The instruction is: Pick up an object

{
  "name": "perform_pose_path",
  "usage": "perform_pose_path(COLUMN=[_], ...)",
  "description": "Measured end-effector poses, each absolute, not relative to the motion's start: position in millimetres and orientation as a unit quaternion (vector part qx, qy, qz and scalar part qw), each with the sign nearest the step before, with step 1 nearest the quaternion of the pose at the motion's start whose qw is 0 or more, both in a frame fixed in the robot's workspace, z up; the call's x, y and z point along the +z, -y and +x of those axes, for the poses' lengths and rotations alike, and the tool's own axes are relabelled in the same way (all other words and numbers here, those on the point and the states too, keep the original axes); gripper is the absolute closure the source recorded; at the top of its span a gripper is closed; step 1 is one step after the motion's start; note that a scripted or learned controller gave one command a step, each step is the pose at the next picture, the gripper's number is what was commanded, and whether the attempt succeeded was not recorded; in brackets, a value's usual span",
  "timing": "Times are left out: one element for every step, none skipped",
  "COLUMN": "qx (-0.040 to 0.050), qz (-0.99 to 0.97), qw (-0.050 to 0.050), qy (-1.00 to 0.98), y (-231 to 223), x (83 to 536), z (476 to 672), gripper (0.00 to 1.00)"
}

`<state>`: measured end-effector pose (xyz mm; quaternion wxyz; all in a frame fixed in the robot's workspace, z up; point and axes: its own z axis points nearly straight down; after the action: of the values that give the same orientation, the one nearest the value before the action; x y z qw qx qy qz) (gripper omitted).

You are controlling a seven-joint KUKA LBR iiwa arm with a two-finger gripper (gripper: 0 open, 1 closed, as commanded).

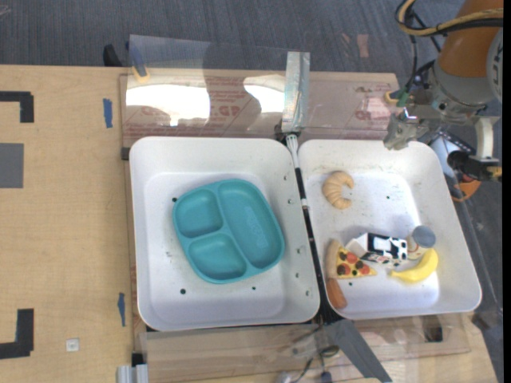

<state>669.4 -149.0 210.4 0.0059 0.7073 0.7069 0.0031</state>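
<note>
While the wooden bench [56,238] spreads wide and bare to the left, the two white bins sit side by side toward the right, their inner rims touching along a dark seam. The left bin [152,294] has a teal divided plate [228,230] lying near its middle, with free floor all around it, most at the far side. The right bin [447,294] is crowded along its near half and open across its far half, where the croissant [338,189] lies alone, just right of the seam and well apart from the other things.

Behind both bins a clear plastic sheet [207,94] stands, catching glare, with a narrow metal upright [295,90] at its middle above the seam. Dark grey carpet [239,6] fills the room beyond the bench.

At the upper right the grey arm with its orange band [471,46] reaches in, yellow and black cables looping above it. Its gripper [397,136] hangs over the far rim of the right bin, well apart from every object; whether its fingers are apart or together cannot be told from this angle, and nothing shows between them.

In the near half of the right bin lie a pizza slice [351,263], a black-and-white toy [385,247] just beside it, a banana [417,268] at the toy's right, and a small grey-blue round piece [422,235] just above the banana. A reddish sausage-like piece [336,294] lies against the near left wall below the pizza slice.
</note>
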Motion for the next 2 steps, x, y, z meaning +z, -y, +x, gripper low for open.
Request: perform_pose_path(qx=[0.0,-0.0038], qz=[0.706,0.709], qw=[0.003,-0.004], qy=[-0.708,-0.705], y=[146.5,181.8], x=[213.4,121.5], z=[668.7,544.6], gripper=[1.0,1.0])
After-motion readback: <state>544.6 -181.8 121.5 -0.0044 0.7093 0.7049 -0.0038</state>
